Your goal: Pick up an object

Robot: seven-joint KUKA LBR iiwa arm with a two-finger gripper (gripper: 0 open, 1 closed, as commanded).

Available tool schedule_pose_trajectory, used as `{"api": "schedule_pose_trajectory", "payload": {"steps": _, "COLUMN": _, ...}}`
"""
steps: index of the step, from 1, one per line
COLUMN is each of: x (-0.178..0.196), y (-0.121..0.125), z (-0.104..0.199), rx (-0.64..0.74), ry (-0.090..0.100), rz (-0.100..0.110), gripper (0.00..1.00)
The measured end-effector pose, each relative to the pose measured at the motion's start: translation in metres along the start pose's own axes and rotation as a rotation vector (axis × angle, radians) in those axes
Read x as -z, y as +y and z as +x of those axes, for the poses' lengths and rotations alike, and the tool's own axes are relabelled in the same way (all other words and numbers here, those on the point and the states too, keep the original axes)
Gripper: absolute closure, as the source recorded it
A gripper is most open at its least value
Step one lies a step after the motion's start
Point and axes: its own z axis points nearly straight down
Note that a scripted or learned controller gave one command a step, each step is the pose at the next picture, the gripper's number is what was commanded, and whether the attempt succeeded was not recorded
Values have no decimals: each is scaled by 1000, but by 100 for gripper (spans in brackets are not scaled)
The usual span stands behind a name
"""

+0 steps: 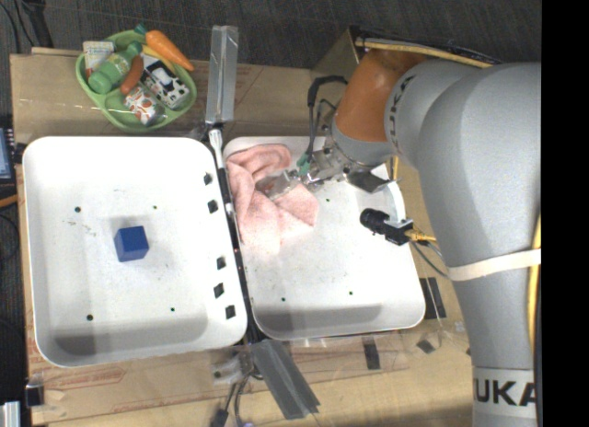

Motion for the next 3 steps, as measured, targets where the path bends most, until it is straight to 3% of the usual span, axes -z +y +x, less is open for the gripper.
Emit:
{"api": "schedule_pose_trajectory", "payload": {"steps": 2, "x": -2, "y": -43, "z": 45, "rx": 189, "ry": -1, "rz": 1, "gripper": 0}}
{"api": "schedule_pose_trajectory", "payload": {"steps": 3, "x": -1, "y": 20, "z": 25, "rx": -38, "ry": -2, "rz": -1, "gripper": 0}}
